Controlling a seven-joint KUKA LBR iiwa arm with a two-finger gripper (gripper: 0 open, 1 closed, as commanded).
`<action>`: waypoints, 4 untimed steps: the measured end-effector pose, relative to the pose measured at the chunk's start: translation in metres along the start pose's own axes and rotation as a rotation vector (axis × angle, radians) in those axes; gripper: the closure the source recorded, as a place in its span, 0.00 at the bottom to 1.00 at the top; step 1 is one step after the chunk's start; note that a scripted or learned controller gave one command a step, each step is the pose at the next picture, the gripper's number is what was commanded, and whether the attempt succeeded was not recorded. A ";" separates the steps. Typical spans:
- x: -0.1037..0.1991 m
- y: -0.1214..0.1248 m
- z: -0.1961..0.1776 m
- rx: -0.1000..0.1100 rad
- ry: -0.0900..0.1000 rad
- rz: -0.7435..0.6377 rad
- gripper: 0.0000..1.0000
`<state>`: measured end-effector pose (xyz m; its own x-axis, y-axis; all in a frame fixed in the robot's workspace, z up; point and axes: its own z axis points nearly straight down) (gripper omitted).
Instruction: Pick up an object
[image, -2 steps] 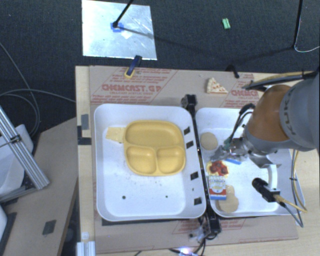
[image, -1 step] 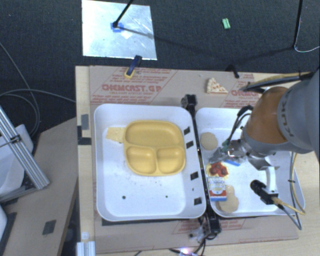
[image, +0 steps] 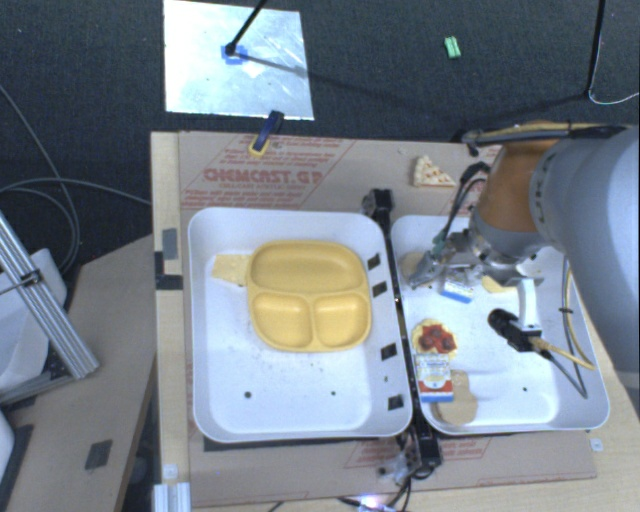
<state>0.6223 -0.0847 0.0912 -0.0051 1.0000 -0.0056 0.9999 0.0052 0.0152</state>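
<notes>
While the grey arm (image: 585, 190) reaches in from the right over the counter (image: 300, 165), the left bin (image: 205, 330) carries a yellow divided tray (image: 305, 295), and the right bin (image: 540, 400) holds small items: a red-topped food piece (image: 434, 338), a small carton (image: 434, 378) and a tan cookie (image: 456, 408); the end effector (image: 452, 268) sits low near that bin's upper left corner, and I cannot tell whether it grips anything

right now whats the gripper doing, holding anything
gripper: low in the right bin, over small items near its top left; open or shut cannot be told, and no object is seen held.
</notes>
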 end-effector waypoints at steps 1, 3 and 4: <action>-0.014 0.046 0.001 0.002 0.002 -0.001 0.00; -0.051 0.038 -0.002 0.005 0.004 0.004 0.00; -0.013 0.051 0.001 -0.001 -0.003 -0.001 0.00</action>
<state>0.6730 -0.0973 0.0913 -0.0060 0.9999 -0.0087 0.9998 0.0062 0.0165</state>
